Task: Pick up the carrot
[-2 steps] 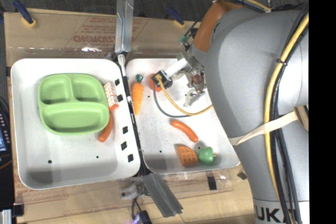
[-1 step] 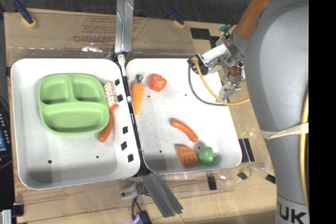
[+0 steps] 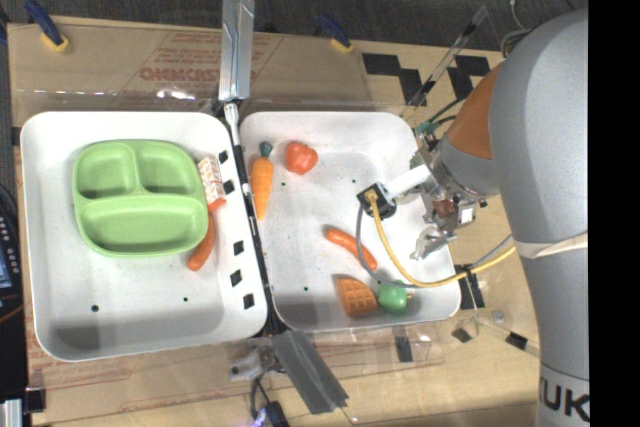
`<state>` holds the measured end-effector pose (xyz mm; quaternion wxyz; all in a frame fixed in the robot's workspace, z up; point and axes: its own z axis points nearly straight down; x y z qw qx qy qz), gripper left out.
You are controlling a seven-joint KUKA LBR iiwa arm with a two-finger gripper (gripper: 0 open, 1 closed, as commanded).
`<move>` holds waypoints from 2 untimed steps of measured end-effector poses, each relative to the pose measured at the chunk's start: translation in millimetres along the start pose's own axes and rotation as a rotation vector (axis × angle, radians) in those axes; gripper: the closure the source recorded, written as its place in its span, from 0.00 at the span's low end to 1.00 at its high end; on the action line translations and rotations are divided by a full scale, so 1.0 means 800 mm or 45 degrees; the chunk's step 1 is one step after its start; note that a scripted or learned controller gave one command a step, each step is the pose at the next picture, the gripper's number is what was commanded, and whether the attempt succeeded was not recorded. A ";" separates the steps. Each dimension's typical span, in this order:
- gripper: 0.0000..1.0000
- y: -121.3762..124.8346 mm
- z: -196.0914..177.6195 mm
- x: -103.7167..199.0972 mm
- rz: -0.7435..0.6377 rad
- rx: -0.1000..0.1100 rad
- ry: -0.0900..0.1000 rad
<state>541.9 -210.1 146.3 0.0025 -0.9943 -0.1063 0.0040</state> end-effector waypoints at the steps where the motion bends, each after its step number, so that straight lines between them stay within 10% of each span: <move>1: 1.00 -0.001 -0.012 0.001 -0.006 0.004 -0.002; 2: 0.00 -0.001 -0.012 0.001 -0.007 0.004 -0.002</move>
